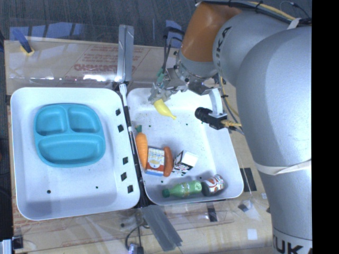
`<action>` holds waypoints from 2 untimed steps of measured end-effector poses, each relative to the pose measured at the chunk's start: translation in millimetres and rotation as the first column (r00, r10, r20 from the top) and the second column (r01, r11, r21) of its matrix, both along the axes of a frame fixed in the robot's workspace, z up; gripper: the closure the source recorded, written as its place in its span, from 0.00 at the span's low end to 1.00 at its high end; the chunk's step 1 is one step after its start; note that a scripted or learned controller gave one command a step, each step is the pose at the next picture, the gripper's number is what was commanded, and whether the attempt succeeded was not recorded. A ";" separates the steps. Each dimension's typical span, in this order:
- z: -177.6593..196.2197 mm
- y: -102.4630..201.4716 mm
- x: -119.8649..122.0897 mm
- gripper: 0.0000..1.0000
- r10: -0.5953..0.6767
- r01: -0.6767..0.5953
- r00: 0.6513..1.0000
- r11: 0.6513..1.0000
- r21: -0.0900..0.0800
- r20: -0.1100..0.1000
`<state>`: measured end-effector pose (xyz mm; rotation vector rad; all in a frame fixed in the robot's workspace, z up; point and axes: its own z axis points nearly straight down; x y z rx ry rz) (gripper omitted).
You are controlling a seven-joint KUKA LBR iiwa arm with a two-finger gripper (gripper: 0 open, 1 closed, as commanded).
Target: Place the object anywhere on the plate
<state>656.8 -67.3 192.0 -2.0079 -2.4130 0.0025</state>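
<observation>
Here the gripper [160, 95] is pinching the top of a smooth, tapered yellow object [164, 109], which is hanging over the far end of the right bin [225, 142]. The glossy blue plate [69, 134], moulded into three compartments, is sitting in the left bin [32, 194], well apart from the yellow object.

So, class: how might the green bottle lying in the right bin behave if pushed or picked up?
Lying on its side, the green bottle would probably roll if nudged. It looks like smooth plastic, so it may slip. It touches a small can, which might shift too.
</observation>
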 end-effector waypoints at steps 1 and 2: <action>-0.3 154.3 -4.4 1.00 0.030 -0.030 1.000 1.000 0.000 0.002; -0.2 153.3 -4.3 0.00 0.029 -0.029 1.000 1.000 -0.001 0.002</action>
